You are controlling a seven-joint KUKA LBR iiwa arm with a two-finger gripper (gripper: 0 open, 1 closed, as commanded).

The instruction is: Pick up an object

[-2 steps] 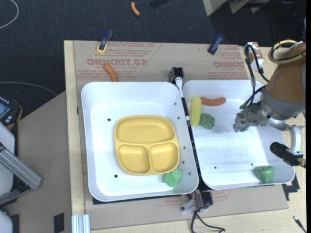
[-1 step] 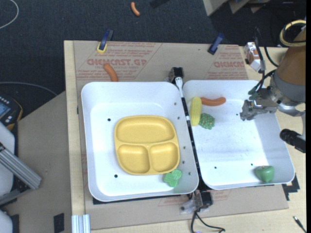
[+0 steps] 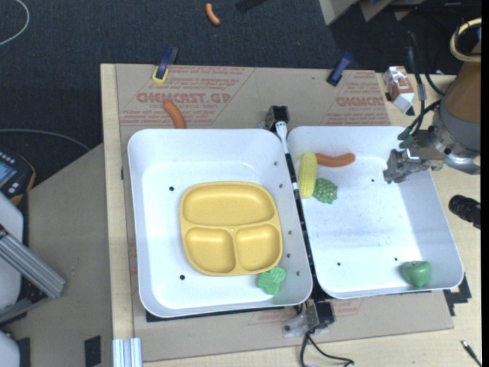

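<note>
My gripper (image 3: 397, 168) hangs over the right bin (image 3: 374, 274) near its far right wall, with nothing seen between its fingers. In that bin, a yellow corn cob (image 3: 307, 174) lies at the far left, touching a green broccoli piece (image 3: 325, 191). An orange sausage (image 3: 335, 159) lies just behind them. A green pepper (image 3: 416, 273) sits in the near right corner. The left bin (image 3: 153, 205) holds a yellow divided plate (image 3: 229, 228) and a green leafy piece (image 3: 272, 280) at the plate's near right corner.
An orange sausage (image 3: 175, 114) lies on the cardboard behind the left bin; another (image 3: 212, 13) lies on the dark floor beyond. Clamps (image 3: 163, 65) (image 3: 339, 69) grip the board's far edge. The grey arm (image 3: 458, 128) enters from the right.
</note>
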